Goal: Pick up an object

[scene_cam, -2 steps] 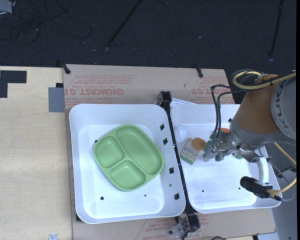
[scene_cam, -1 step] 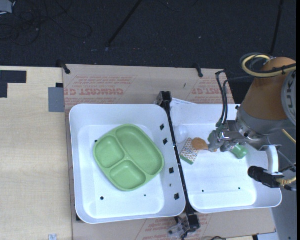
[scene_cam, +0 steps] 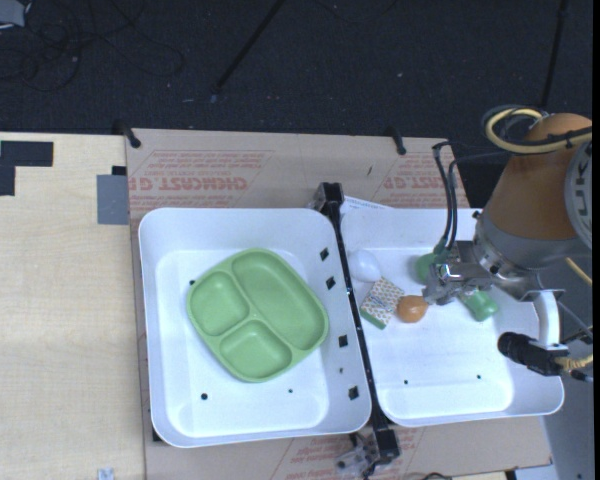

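The right bin (scene_cam: 450,388) holds several small items. A small orange ball (scene_cam: 412,310) lies near its middle. Just left of the ball is a checkered green and white packet (scene_cam: 382,301), and a white rounded piece (scene_cam: 365,265) lies further up. A green piece (scene_cam: 425,266) and another green piece (scene_cam: 481,306) sit on either side of my gripper (scene_cam: 448,284). The gripper is low over the bin, just right of the orange ball. The arm's body hides what lies under it.
A green divided plate (scene_cam: 257,313) lies in the left bin (scene_cam: 170,388). A black divider (scene_cam: 345,308) runs between the two bins. The arm's orange band (scene_cam: 540,183) looms over the right bin's far right corner, and a cable (scene_cam: 448,203) hangs beside it.
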`<state>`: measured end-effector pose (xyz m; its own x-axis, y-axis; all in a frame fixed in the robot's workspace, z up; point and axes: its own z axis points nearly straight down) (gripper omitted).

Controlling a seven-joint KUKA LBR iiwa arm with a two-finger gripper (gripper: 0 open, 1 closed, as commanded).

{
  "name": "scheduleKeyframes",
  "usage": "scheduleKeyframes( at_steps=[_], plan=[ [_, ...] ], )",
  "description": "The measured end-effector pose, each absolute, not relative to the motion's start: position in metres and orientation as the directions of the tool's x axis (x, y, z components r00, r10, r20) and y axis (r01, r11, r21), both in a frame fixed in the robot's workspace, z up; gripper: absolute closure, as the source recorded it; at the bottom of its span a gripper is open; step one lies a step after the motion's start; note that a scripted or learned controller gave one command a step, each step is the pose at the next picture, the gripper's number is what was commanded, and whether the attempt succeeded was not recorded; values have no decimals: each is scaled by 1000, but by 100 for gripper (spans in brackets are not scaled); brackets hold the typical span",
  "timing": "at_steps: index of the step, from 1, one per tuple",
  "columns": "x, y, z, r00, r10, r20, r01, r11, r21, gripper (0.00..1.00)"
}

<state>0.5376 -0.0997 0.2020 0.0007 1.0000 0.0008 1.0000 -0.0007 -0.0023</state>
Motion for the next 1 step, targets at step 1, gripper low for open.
scheduleKeyframes(
  at_steps=[1],
  plan=[
    [522,-44,202,-3,1000,2,1000,3,-5,100]
  ],
)
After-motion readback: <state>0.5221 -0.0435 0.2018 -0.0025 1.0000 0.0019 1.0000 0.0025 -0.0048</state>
